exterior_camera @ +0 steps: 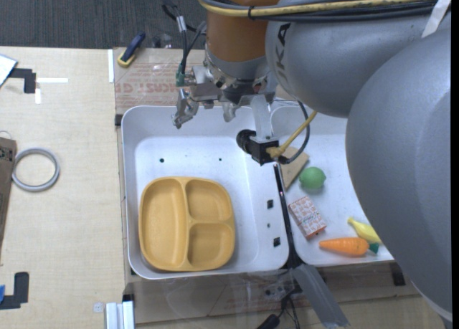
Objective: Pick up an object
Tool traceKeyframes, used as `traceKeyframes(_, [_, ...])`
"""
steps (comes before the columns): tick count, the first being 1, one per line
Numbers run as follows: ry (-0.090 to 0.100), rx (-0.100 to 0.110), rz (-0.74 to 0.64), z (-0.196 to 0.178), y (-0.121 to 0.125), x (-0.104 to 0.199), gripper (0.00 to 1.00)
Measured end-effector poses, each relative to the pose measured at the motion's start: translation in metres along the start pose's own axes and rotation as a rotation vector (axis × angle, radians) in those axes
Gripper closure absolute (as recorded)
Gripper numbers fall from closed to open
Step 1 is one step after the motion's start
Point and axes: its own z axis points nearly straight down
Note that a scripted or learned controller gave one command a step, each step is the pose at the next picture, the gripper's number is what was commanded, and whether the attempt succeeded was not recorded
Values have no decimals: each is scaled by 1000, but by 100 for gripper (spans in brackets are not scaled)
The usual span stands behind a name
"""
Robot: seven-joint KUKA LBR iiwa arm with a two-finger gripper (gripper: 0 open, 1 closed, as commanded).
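Grey arm (pixel 358 41) sweeps in from the right and fills the upper right of the frame, orange band (pixel 247 5) sitting at top centre, and the gripper (pixel 204 112) hangs over the top rim of the left bin (pixel 136 177). Its two metal fingers (pixel 183 114) point down and spread apart, released, nothing between them. Down in the lower part of that left bin lies a yellow divided plate (pixel 188 223), flat, three compartments showing. Over in the right bin (pixel 333 141), partly under the arm, the pickable bits cluster: a tan wedge (pixel 294 170) near the divider, a green ball (pixel 313 178) just beside it, a small red-and-white box (pixel 307 217) below those, an orange carrot (pixel 346 246) near the bottom rim, and a yellow piece (pixel 364 230) just above the carrot's leafy end. Out on the pale bench at the left edge sits a roll of tape (pixel 34 169), well apart from both bins.
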Motion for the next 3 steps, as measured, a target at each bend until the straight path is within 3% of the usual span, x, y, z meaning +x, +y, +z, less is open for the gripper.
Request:
traceKeyframes(1, [-1,3,200,79,20,-38,0])
traceKeyframes(2, [-2,4,200,70,21,-39,100])
traceKeyframes(3, [0,-1,280,-174,31,-119,100])
